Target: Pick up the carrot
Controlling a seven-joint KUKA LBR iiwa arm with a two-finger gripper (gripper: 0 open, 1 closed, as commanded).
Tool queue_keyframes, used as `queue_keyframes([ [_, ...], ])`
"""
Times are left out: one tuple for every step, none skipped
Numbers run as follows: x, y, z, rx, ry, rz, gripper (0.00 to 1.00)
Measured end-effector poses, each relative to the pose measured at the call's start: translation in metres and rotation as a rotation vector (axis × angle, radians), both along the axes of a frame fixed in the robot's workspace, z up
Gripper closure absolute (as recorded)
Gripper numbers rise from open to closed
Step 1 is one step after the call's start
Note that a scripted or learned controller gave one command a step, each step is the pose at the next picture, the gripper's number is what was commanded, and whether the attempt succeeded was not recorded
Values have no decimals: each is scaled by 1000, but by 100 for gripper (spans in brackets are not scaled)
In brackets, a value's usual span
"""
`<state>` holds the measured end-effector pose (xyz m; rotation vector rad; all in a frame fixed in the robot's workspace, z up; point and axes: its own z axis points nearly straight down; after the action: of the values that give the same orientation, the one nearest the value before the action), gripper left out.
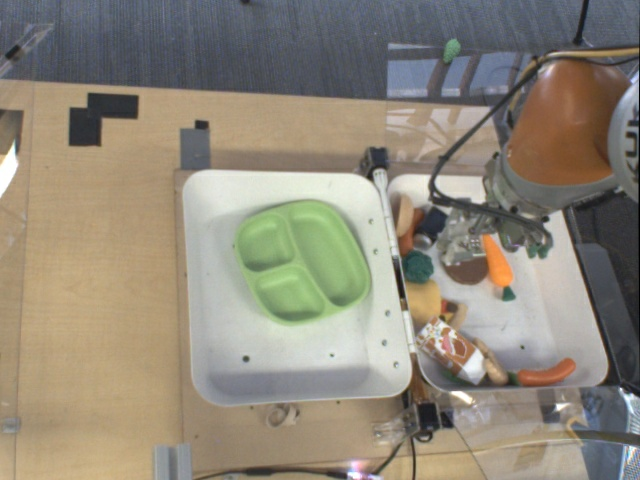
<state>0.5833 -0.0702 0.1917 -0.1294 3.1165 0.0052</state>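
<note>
The carrot is orange with a small green tip and lies at a slant in the upper middle of the right bin. Its upper end is tucked under my gripper, which hangs directly over it below the orange wrist band. A brown round piece sits just left of the carrot, partly under the gripper. The gripper's body hides how the carrot's top meets it.
The right bin also holds a red sausage, a snack packet, a yellow wedge, a dark green piece and an orange piece. A green divided plate lies in the left bin.
</note>
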Motion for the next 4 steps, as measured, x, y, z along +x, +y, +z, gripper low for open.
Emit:
queue_keyframes([
  [25, -67, -91, -12, 0, 293, 100],
  [23, -66, -94, -9, 7, 293, 0],
  [5, -123, -102, -9, 8, 167, 0],
  [11, -121, -87, -13, -8, 172, 100],
])
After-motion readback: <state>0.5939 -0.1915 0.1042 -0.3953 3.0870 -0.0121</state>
